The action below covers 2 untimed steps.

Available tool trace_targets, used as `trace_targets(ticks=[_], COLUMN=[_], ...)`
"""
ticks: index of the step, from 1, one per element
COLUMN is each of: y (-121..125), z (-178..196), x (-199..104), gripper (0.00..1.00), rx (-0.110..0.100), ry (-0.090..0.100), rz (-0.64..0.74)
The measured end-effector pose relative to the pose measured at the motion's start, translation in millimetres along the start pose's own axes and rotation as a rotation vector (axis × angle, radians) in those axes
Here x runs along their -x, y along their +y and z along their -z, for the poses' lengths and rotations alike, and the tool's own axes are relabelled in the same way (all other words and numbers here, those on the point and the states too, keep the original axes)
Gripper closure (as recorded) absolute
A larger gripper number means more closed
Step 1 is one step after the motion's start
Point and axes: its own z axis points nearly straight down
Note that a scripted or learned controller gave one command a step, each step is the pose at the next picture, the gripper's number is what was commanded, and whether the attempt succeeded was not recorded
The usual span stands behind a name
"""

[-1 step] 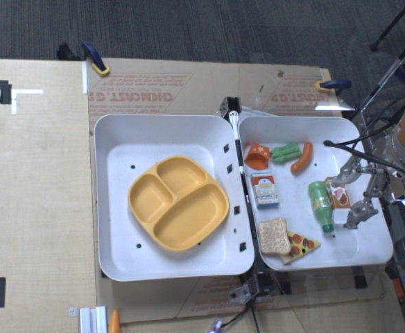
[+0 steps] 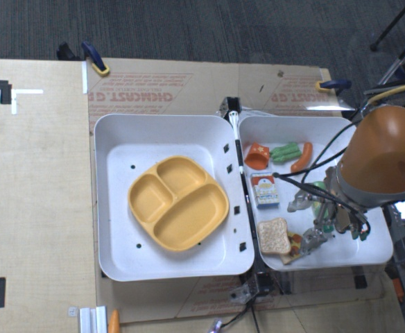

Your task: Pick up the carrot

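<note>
- Gripper [image 2: 318,227] hung low over the near right part of the right bin [image 2: 369,254], among its own cables; from where I stood I could not tell whether it was open or closed, and nothing could be seen held in it.
- Bench [image 2: 36,207] was pale wood, with a sheet of printed cardboard [image 2: 161,89] lying under both bins.
- Left bin [image 2: 112,186] sat white and shallow beside the right one, their inner walls just about touching.
- Arm [image 2: 383,151] came in from the right, its orange band showing as a big rounded dome above the right bin.
- Yellow plate [image 2: 178,203], split into three compartments, lay slightly turned in the middle of the left bin.
- Slice of bread [image 2: 274,236] lay flat at the near left of the right bin, just left of the gripper.
- Small milk carton [image 2: 265,189] lay beyond the bread, close to the bin's left wall.
- Carrot [image 2: 302,156] lay tilted at the far side of the right bin, touching a green vegetable [image 2: 284,152] on its left and well apart from the gripper.
- Orange-red piece [image 2: 257,157] sat left of the green vegetable, in the bin's far left corner.
- Two blue clamps [image 2: 95,57] pinned the cardboard's far edge.
</note>
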Motion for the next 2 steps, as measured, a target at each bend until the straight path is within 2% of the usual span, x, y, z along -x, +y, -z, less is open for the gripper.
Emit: trace_targets(ticks=[1,2], y=[78,4], z=[55,-39], x=[0,12], gripper=[0.00,0.00], rx=[0.000,-0.007], ry=[-0.002,-0.017], rz=[0.089,0.686])
